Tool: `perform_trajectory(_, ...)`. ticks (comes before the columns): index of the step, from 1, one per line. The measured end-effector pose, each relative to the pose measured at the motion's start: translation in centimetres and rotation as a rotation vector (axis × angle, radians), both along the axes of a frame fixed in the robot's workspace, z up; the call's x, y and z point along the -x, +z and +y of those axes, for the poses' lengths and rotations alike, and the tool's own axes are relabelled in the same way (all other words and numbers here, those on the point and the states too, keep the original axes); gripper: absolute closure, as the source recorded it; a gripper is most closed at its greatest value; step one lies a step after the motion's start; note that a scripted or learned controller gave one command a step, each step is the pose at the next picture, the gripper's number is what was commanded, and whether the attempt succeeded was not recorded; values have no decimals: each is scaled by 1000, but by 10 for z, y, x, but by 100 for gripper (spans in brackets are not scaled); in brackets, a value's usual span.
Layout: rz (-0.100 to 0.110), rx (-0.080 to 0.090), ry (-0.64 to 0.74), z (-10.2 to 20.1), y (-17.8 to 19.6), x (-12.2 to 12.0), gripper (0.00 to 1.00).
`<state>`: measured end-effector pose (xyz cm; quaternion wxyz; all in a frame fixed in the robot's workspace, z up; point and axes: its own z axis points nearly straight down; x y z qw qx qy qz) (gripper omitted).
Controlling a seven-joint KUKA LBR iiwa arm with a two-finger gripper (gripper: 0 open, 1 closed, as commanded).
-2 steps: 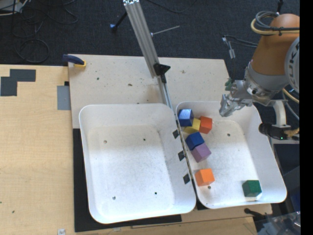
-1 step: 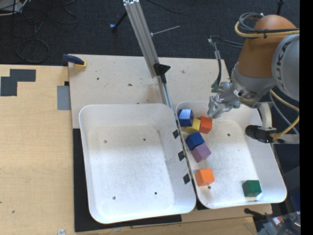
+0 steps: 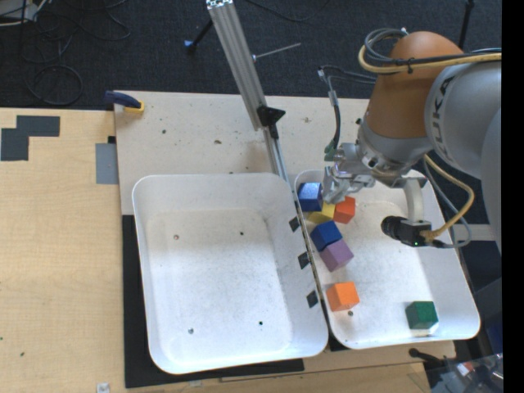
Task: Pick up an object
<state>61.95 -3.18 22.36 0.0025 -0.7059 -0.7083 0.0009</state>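
Observation:
The right bin [image 3: 385, 318] holds several small blocks. Near its far left corner cluster a light blue block [image 3: 309, 193], a yellow block [image 3: 324, 213], an orange-red block [image 3: 345, 210], a dark blue block [image 3: 326, 234] and a purple block [image 3: 336, 255]. An orange block [image 3: 343, 295] lies nearer the front, and a green block [image 3: 422, 314] sits at the front right. My gripper [image 3: 335, 191] hangs down over the cluster, its tip right by the yellow and orange-red blocks. The wrist hides how it meets them.
The left bin [image 3: 164, 301] lies beside the right one, sharing a middle wall with black clips [image 3: 304, 260]. A slanted aluminium bar [image 3: 243, 72] rises behind the bins. A black fitting [image 3: 407, 229] with cables hangs off the arm over the right bin.

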Motion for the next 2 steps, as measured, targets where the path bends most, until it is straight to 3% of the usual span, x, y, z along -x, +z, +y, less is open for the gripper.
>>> perform_trajectory(2,-1,3,-1,95,-3,-3,100)
